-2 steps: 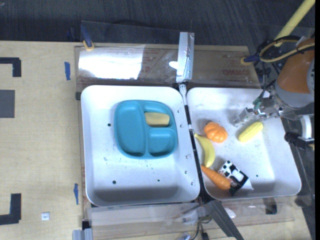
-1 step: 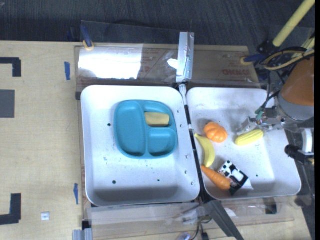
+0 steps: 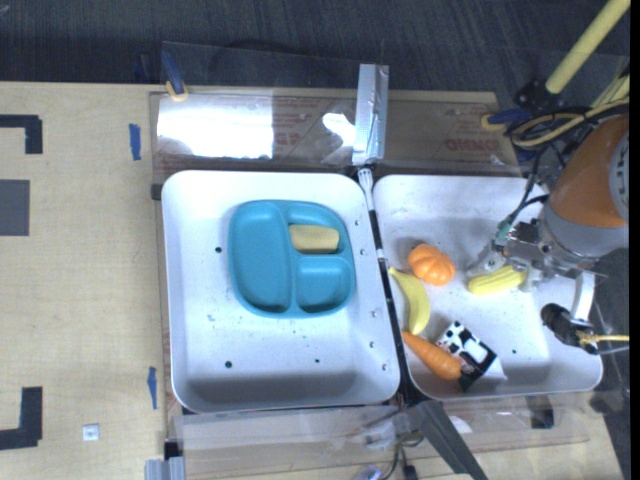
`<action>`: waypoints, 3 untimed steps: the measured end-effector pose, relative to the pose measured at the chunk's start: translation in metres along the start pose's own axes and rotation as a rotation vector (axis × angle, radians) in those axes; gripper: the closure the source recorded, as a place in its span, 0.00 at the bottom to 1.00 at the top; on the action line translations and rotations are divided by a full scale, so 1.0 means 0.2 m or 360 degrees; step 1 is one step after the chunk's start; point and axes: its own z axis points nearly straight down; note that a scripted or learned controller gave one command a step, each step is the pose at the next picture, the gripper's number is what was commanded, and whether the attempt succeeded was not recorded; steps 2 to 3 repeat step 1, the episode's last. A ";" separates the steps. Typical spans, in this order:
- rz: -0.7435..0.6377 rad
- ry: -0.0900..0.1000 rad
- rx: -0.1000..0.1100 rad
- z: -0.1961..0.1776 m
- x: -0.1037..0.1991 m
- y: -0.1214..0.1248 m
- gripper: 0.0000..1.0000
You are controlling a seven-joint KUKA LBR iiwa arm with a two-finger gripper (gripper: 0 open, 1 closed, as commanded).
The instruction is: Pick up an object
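In the right bin [image 3: 560, 363] lie an orange round fruit [image 3: 431, 264], a yellow banana [image 3: 414, 303], an orange carrot [image 3: 432, 356], a black-and-white toy [image 3: 467, 346] and a small yellow piece [image 3: 495, 282]. My gripper [image 3: 514, 255] is low over the right part of this bin, directly above and against the small yellow piece. The arm's grey wrist and orange band [image 3: 592, 183] hide the bin's far right corner.
The left bin [image 3: 200, 348] holds a blue divided plate [image 3: 275, 258] with a yellow block [image 3: 314, 238] in its upper right compartment. A raised rim [image 3: 378, 268] separates the two bins. Cables and a yellow rod [image 3: 590, 33] lie at the upper right.
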 end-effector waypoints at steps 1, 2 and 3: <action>0.0004 -0.0004 -0.0005 -0.05 -0.01 0.00 1.00; 0.0004 -0.0004 -0.0005 -0.05 -0.01 0.00 1.00; 0.0004 -0.0004 -0.0005 -0.05 -0.01 0.00 1.00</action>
